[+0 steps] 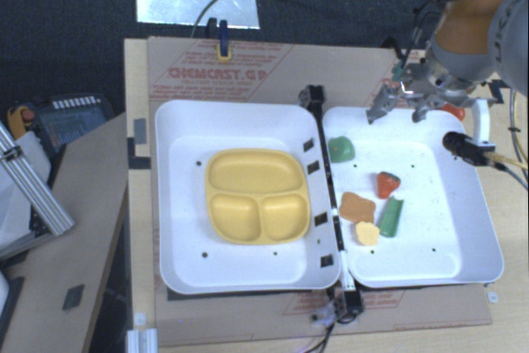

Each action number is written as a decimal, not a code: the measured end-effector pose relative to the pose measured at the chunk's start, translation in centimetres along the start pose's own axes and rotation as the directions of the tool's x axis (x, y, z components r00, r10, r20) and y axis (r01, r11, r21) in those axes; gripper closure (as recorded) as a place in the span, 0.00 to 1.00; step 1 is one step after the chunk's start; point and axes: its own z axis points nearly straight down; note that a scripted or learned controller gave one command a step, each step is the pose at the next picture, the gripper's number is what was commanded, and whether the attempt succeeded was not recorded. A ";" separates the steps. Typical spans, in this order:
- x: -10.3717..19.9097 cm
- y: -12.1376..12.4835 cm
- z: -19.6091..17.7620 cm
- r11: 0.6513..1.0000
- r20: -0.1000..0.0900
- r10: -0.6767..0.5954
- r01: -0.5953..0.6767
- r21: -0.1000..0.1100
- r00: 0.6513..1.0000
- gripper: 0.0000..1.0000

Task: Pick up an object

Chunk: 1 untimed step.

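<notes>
The end effector (pixel 399 106) hangs over the far rim of the right bin (pixel 471 202), at about twelve o'clock of that bin, with its two dark fingers splayed apart and nothing between them: released, and well apart from every toy below. I judge it is parked high there so the camera keeps an unblocked look at the pieces before a pick.

The candidates lie loose on the right bin's floor. A green rounded piece (pixel 340 149) sits alone at about ten o'clock, close to the hinge strip between the bins. A red strawberry-like piece (pixel 388 183) lies near the centre, with a green stick-shaped piece (pixel 391 216) just beside it toward six o'clock. An orange slab (pixel 357 207) and a small yellow piece (pixel 367 234) crowd together at about seven o'clock, seemingly touching.

The left bin (pixel 178 178) carries a yellow divided plate (pixel 254 196) with three compartments, centred.

For room, the green rounded piece looks easiest: open floor on its three o'clock side, though the bin wall is near at nine. The cluster leaves little space for fingers to straddle one piece without nudging a neighbour. The right bin's three o'clock half is bare floor. The tabletop (pixel 99 202) extends beyond the bins' nine o'clock side.
</notes>
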 end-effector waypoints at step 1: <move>-0.3 0.3 4.3 1.000 0.000 0.002 -0.002 0.003 1.000 0.00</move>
